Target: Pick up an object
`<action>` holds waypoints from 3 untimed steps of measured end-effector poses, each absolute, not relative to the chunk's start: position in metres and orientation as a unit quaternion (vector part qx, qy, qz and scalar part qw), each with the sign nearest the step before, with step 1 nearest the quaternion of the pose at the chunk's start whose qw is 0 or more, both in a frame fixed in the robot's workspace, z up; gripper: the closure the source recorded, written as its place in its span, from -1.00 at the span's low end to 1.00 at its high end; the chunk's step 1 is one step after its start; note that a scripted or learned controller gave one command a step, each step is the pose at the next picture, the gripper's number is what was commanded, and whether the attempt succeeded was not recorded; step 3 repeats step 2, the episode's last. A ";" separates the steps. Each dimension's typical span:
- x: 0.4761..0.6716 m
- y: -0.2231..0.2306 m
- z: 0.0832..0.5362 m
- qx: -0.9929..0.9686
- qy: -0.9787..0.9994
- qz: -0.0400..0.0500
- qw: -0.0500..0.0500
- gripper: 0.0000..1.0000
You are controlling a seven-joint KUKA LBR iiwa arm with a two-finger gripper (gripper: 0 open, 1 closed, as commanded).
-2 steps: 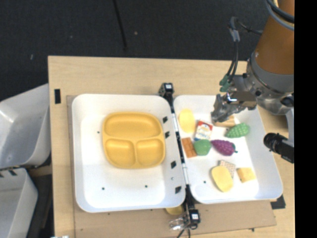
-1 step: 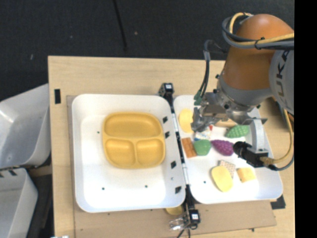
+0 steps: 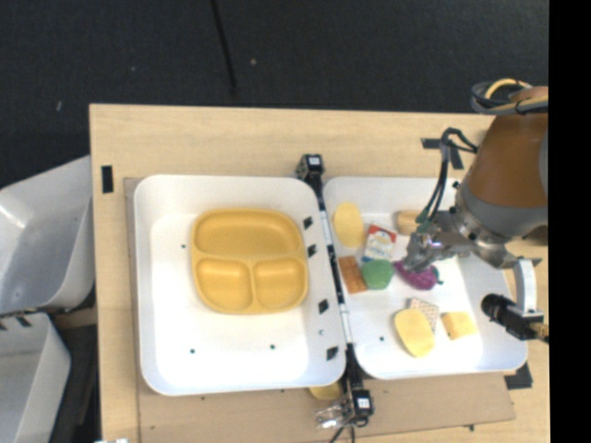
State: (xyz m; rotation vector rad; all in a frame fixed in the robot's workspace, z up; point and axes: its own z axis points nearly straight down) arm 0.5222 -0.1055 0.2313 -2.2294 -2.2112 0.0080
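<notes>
In the right bin point(image 3: 480, 363) my gripper point(image 3: 423, 255) reaches down over a purple object point(image 3: 417, 274), its fingers right at that object's top. Left of it lie a green object point(image 3: 376, 273), an orange-brown block point(image 3: 350, 274), a red and white packet point(image 3: 379, 241) and a pale yellow lemon-like piece point(image 3: 347, 222). Nearer the front sit a yellow rounded piece point(image 3: 415, 332), a small yellow block point(image 3: 458, 325) and a patterned cracker point(image 3: 427, 311). A tan item point(image 3: 406, 220) pokes out behind the gripper.
The left bin point(image 3: 157, 340) holds a yellow three-compartment plate point(image 3: 249, 258). A central divider rail point(image 3: 331, 275) with black clips separates the bins. The arm's orange and grey body point(image 3: 508, 178) hangs over the right bin's far right side.
</notes>
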 end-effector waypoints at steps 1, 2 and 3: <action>0.507 -0.037 0.241 -0.705 -0.709 0.000 0.001 1.00; 0.492 -0.102 0.242 -0.709 -0.705 0.001 -0.001 1.00; 0.492 -0.102 0.242 -0.709 -0.705 0.001 -0.001 1.00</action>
